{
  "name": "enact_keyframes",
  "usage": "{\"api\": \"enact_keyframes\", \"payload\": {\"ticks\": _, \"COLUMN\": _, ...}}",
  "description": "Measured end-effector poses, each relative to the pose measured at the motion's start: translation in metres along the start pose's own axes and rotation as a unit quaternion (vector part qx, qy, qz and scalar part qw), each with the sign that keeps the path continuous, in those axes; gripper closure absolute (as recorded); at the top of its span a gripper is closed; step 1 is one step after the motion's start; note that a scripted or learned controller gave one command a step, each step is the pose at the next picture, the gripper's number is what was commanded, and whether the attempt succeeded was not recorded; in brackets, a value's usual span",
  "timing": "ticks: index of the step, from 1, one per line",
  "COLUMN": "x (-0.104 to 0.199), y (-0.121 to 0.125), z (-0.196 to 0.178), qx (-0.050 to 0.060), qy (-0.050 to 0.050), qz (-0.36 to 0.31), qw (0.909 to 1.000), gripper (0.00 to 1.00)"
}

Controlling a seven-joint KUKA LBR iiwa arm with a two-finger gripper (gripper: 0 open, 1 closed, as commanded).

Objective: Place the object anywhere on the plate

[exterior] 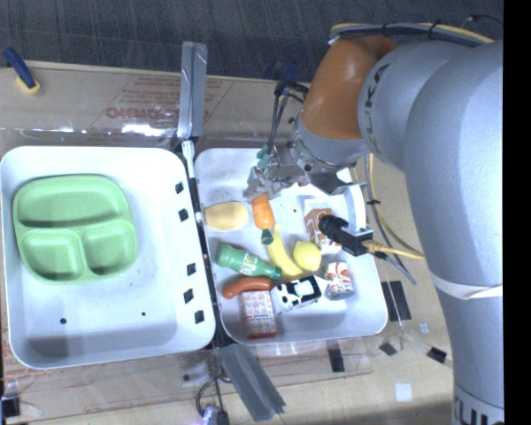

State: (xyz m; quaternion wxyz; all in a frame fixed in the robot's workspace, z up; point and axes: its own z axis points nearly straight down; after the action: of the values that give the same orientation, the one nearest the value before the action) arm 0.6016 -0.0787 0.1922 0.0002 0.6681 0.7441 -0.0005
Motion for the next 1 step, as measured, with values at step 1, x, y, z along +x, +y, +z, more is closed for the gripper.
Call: {"api": "enact_keyframes", "payload": {"ticks": 1, "x": 0.0689, "y": 0.0272, "z": 0.0004, "qx": 0.001, "qy": 0.001, "qz": -0.022, "qw": 0.9998, "gripper": 1.00}}
